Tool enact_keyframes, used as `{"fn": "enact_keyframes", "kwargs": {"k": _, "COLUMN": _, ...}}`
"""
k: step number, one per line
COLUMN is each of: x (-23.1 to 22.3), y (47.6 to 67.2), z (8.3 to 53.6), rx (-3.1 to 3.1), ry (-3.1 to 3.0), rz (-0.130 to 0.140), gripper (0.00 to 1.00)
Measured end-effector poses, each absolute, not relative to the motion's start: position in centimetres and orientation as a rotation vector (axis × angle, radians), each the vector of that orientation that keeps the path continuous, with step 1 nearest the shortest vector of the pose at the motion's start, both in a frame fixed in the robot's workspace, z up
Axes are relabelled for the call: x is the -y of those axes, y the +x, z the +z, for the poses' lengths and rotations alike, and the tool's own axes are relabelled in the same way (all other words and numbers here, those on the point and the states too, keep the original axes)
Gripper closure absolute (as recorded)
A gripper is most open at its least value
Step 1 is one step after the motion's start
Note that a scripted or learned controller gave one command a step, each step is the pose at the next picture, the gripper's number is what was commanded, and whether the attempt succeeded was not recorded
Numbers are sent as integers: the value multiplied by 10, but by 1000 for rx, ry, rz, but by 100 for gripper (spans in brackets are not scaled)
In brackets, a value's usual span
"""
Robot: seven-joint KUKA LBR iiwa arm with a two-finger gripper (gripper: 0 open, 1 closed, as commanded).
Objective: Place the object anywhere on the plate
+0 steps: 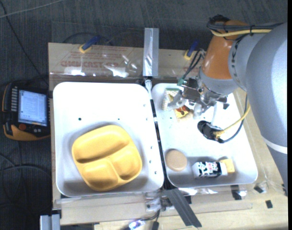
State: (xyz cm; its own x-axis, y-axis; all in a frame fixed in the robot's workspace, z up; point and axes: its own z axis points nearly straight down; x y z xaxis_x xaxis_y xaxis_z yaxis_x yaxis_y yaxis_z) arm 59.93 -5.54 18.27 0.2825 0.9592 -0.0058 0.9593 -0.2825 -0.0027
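A yellow plate [106, 156] with three compartments lies in the left bin [69, 97], toward its front. My gripper [192, 104] is low over the back of the right bin [241, 169], just right of a small white, yellow and red object [175, 101] that it partly hides. Whether it touches that object I cannot tell. A round tan disc [176, 160] lies at the front of the right bin. Beside it on the right is a black-and-white patterned object with a yellow end [213, 168].
A black part with a yellow cable [210, 130] hangs below the wrist over the middle of the right bin. The wall between the bins [155, 128] runs front to back. A handheld pendant with a screen [27, 110] rests left of the bench.
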Motion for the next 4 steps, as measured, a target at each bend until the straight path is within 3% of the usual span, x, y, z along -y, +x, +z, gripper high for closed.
{"fn": "enact_keyframes", "kwargs": {"k": 1, "x": 119, "y": 583, "z": 213, "rx": -2073, "ry": 2359, "rz": -6, "gripper": 100}}
{"fn": "enact_keyframes", "kwargs": {"k": 2, "x": 142, "y": 571, "z": 163, "rx": -1938, "ry": 2473, "rz": -9, "gripper": 100}}
{"fn": "enact_keyframes", "kwargs": {"k": 4, "x": 6, "y": 572, "z": 182, "rx": -2127, "ry": 2315, "rz": -6, "gripper": 100}}
